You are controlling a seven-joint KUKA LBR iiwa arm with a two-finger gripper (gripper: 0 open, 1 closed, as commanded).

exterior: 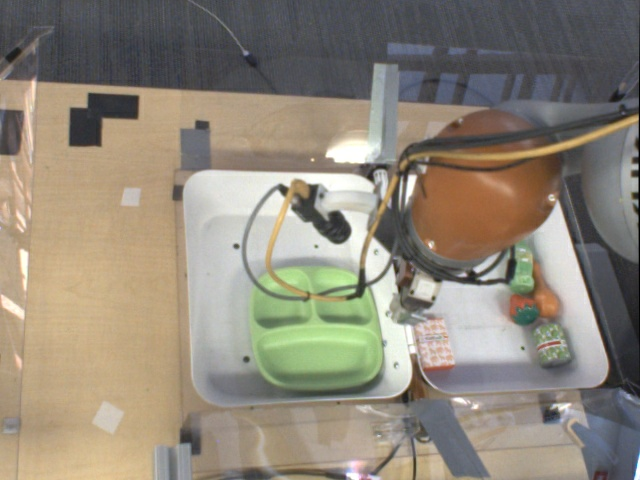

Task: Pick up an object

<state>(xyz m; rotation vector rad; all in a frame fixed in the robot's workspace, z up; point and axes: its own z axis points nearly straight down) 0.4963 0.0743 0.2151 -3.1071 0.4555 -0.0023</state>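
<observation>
My gripper (410, 306) hangs below the arm's orange band (480, 183), low over the left edge of the right bin (585, 368), close to the wall between the two bins. Just below it, at the bin's front left, a small red-and-white box (435, 345) lies flat. It sits apart from the gripper. At the right side of the same bin are a green can (551, 346), an orange-red fruit (527, 308) and a green packet (522, 267). Nothing visibly sits in the gripper.
The left bin (205, 298) holds a green divided tray (316, 338). Yellow and black cables (272, 253) from the arm loop over that bin, ending in a black connector (333, 226). Bare wooden bench (100, 288) lies to the left.
</observation>
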